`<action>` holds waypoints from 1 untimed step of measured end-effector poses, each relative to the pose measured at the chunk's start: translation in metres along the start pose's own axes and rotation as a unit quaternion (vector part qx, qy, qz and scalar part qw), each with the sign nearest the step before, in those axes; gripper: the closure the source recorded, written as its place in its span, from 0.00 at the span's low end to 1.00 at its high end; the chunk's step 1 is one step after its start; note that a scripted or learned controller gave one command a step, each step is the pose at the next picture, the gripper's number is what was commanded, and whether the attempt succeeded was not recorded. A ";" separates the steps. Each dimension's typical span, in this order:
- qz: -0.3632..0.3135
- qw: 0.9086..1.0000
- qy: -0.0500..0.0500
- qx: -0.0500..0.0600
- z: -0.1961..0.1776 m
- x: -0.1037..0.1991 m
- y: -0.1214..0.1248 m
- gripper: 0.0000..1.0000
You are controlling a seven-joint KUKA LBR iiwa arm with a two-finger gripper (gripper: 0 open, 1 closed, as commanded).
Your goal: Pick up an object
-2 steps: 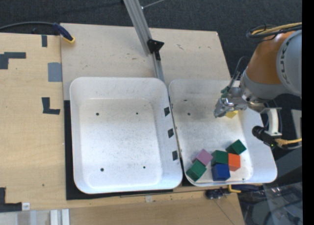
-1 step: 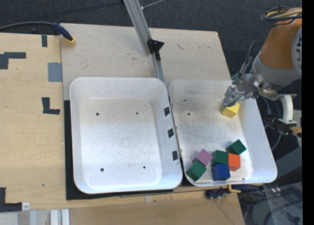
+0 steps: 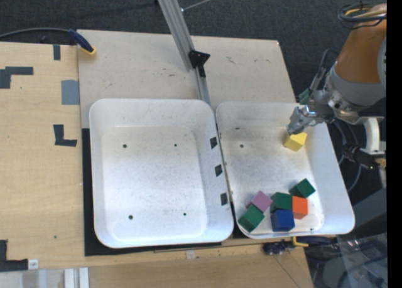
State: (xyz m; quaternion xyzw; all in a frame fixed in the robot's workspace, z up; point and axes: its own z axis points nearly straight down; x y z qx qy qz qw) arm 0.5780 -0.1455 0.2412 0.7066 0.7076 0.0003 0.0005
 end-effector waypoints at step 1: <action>-0.002 1.000 0.001 0.002 0.012 0.049 -0.008 1.00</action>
